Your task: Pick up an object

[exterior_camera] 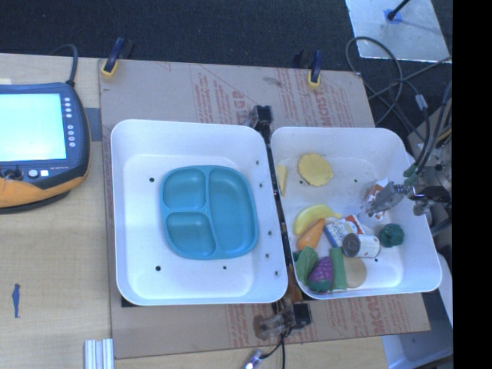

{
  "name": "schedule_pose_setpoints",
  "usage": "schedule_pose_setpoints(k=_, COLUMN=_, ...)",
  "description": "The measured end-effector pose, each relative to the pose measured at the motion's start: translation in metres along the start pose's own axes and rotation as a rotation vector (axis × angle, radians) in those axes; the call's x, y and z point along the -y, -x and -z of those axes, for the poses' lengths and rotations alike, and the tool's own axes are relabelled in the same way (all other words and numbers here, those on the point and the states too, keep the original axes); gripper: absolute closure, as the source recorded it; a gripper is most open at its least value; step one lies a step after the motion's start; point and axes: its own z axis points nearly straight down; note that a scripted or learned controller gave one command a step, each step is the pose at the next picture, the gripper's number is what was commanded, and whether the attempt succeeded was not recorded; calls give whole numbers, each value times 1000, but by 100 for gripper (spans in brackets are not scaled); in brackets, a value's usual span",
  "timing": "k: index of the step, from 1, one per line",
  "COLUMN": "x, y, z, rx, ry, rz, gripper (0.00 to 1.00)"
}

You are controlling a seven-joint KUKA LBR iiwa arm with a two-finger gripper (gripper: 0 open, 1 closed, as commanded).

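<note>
Jaws [382, 198]: low over the right bin [338, 138], near its right wall; whether they stand parted or closed cannot be told from this view, and nothing is seen between them.

Candidate things, all in the right bin:
- Can [361, 245], lying on its side near the bin's middle, just below the jaws. Judged stiff, light, smooth; likely to roll. Best taken across its round body.
- Carton [338, 229], small, red and white, touching the can. Judged light, slightly crushable.
- Green ball [392, 234], near the right wall, apart from the pile. Judged light; free on most sides, so the easiest hold.
- Banana [314, 217] and carrot [310, 235], toy food, side by side toward the left wall. Judged hard plastic, slippery.
- Grapes [321, 270], pepper [307, 261], green stick [337, 267], tan disc [354, 274]: packed together at the front edge, touching; crowded, poor access.
- Yellow chip [315, 169], flat, alone toward the back. Too thin for an easy grip.

Other items: blue tray [209, 212] in the left bin [138, 152]; pendant [38, 141] at the surface's left edge. Obstruction: the right wall beside the ball.
</note>
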Motion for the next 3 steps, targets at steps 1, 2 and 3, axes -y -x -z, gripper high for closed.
schedule_pose_setpoints(k=1, x=-84, y=40, z=-144, rx=4, ry=7, rz=2, gripper=0)
schedule_pose_setpoints(k=2, x=-134, y=23, z=-158, rx=16, ry=21, rz=0, gripper=0)
schedule_pose_setpoints(k=3, x=-181, y=-15, z=-158, rx=10, ry=26, rz=3, gripper=0)
